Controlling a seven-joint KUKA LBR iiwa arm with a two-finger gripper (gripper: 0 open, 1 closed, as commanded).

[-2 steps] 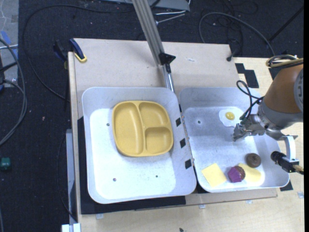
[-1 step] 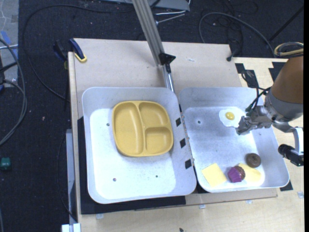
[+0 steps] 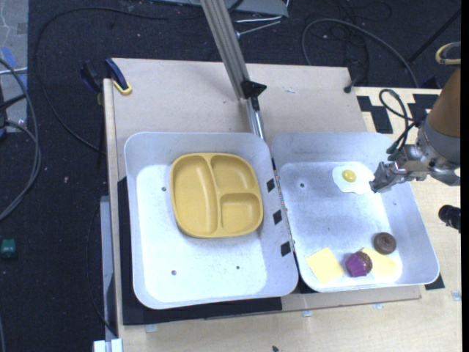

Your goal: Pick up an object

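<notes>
I read this as the approach step: my gripper [image 3: 379, 181] sits low at the 3 o'clock side of the right bin [image 3: 410, 218], its tip just beside the fried egg [image 3: 349, 178], which lies at about 9 o'clock from the tip. Nothing is between the jaws, and I cannot tell from this angle how wide they stand. The egg looks like the nearest target; it is flat, so I judge the next move calls for sliding toward 9 o'clock, centring over it and dropping close to the bin floor before closing. A flat toy like that could slip out easily. Elsewhere in the right bin, down at 6 o'clock, I see a yellow slice [image 3: 325, 265], a purple piece [image 3: 358, 264] touching a second yellow piece [image 3: 385, 265], and a brown donut [image 3: 384, 243] just above them, all well apart from the egg. The left bin [image 3: 150, 270] holds a yellow divided plate [image 3: 217, 195] with three bare compartments.
</notes>
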